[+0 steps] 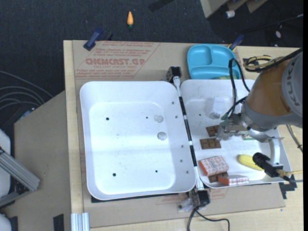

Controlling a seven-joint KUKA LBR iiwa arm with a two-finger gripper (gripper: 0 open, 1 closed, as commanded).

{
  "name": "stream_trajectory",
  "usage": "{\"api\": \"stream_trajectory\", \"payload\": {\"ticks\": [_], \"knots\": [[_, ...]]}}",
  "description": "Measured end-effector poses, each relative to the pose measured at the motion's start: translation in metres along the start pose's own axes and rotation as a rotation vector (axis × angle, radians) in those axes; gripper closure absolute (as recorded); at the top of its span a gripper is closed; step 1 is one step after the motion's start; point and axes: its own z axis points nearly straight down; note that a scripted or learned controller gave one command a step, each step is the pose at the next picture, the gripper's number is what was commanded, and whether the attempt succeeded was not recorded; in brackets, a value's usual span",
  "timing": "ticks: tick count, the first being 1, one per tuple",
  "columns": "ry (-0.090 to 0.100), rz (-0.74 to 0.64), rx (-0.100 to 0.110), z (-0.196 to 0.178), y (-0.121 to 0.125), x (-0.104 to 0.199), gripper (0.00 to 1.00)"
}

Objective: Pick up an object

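dark carpet lay behind a plywood bench (pixel 120 57) carrying two shallow white bins, and every place below is given relative to the black hinge strip (pixel 185 124) between them. left of the strip sat the left bin (pixel 96 129), holding two small pale discs (pixel 160 127) close to the strip. just right of the strip, in the right bin (pixel 197 93), two brown chocolate-like blocks (pixel 211 136) lay one above the other, and further down, still near the strip, a pink-and-white box (pixel 213 164) rested beside a small brown piece (pixel 222 179) and a flat white packet (pixel 237 180). farther right of the strip lay a yellow banana-shaped toy (pixel 249 160). behind the right bin, right of the strip's top end, stood a blue divided tray (pixel 211 61).

the gripper (pixel 227 129) hung low over the right bin, right of the strip and just beside the brown blocks, with the grey and orange arm (pixel 272 97) trailing off to the right. how wide it stood could not be told, and nothing was seen held in it.

this looked like the approach step, with no object lifted yet. the next move probably called for settling squarely over a brown block, closing on it, then lifting straight up.
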Motion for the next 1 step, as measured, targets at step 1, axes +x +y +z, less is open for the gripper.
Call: {"api": "stream_trajectory", "payload": {"ticks": [1], "knots": [[0.0, 0.0, 0.0, 0.0, -0.0001, 0.0, 0.0]]}}
